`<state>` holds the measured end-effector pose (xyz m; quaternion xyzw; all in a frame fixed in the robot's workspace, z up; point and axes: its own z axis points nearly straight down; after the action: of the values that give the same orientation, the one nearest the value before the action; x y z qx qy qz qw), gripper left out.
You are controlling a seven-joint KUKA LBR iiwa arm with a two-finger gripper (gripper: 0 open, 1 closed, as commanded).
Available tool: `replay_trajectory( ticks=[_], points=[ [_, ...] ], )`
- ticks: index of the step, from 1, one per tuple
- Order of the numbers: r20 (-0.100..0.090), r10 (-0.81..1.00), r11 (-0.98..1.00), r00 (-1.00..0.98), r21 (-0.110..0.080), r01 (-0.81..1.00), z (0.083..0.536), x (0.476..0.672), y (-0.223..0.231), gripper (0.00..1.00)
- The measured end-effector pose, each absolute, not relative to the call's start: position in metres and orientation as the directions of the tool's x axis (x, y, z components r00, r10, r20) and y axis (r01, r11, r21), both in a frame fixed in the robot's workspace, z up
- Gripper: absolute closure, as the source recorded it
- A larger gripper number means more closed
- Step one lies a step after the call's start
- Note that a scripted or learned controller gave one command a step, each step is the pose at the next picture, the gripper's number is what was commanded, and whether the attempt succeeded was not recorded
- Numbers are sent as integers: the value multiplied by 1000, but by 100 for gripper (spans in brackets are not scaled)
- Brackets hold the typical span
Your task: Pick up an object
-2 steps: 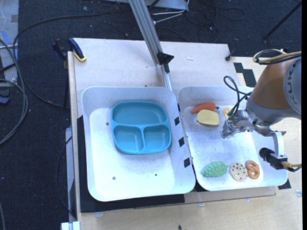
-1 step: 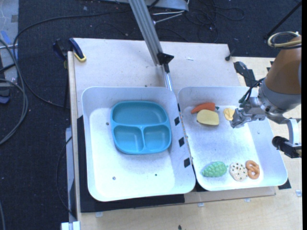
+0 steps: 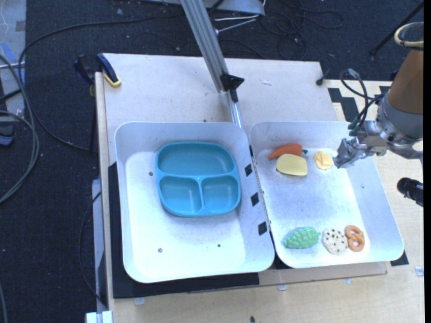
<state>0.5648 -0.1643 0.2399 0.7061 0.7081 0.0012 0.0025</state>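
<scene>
The right bin holds several small items. A red-orange piece and a yellow slab lie together near its back edge. A small yellow piece sits just right of them. At the front lie a green lump, a spotted white cookie and a brown pretzel. My gripper hangs at the bin's back right, right beside the small yellow piece. Nothing shows held in it.
The left bin holds a blue divided tray. A grey metal pole slants down from the top to the gap between the bins. Cables run over the dark floor around the bench.
</scene>
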Motion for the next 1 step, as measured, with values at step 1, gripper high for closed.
replay_trajectory(
  ticks=[1],
  points=[
    [0, 1000, 6, -6, 0, 1000, 228, 580, -115, 100]
  ],
)
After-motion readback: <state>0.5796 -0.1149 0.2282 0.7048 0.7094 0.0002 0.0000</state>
